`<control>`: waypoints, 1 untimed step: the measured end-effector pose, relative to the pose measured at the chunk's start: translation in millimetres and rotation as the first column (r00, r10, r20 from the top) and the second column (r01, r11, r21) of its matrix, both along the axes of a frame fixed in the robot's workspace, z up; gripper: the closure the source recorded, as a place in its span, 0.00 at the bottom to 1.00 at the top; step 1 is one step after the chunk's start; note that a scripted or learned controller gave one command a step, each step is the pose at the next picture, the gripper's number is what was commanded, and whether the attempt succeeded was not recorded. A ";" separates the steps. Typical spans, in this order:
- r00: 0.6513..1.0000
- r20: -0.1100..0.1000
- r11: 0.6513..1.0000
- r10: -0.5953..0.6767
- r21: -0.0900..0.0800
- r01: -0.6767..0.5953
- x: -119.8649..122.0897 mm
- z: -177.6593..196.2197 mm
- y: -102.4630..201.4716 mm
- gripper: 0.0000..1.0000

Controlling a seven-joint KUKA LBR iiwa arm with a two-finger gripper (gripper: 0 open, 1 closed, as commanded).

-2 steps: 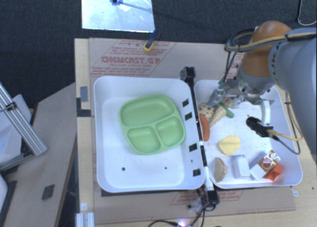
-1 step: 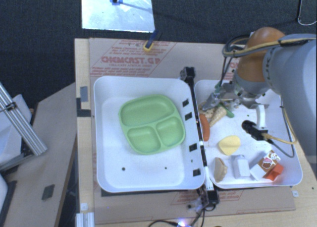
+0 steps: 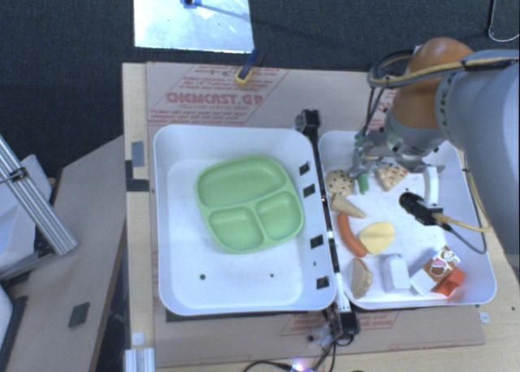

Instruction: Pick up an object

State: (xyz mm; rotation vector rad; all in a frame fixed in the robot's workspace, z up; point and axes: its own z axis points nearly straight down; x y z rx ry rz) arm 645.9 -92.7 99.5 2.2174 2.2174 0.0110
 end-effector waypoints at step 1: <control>1.000 -0.004 1.000 -0.001 -0.001 0.001 -6.9 47.7 -1.0 1.00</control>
